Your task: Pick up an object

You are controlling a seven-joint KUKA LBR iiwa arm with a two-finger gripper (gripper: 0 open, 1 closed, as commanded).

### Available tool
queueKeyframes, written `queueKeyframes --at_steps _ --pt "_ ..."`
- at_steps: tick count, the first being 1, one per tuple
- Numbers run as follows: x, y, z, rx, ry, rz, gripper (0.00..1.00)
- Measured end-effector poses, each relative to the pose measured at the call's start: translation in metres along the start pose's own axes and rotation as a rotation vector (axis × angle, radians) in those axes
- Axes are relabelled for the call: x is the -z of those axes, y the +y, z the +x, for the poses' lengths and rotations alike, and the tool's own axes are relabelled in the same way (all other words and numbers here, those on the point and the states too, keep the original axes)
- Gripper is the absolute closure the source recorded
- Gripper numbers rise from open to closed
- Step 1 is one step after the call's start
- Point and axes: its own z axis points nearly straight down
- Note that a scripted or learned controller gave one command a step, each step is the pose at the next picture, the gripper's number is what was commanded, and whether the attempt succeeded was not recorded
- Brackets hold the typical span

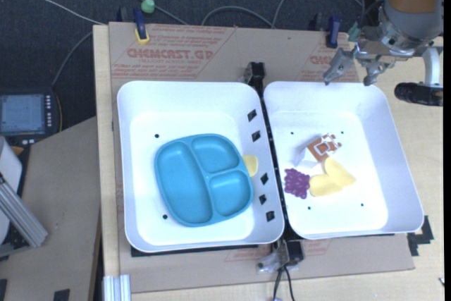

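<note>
Currently, left bin [134,151] with blue tray [203,178], right bin [380,158] with purple grapes [297,182]

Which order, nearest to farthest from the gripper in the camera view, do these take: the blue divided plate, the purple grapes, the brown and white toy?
Measured from the gripper at the right bin's far edge:
1. Brown and white toy, middle of the right bin.
2. Purple grapes, right bin, nearer the divider.
3. Blue divided plate, left bin.
</note>
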Motion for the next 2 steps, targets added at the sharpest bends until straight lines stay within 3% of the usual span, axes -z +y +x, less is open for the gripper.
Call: queueKeyframes --at_steps 1,2 --pt "0.009 0.002 0.0 0.002 -0.002 -0.014 0.0" --pt "-0.032 0.002 0.001 0.002 -0.002 -0.01 0.0"
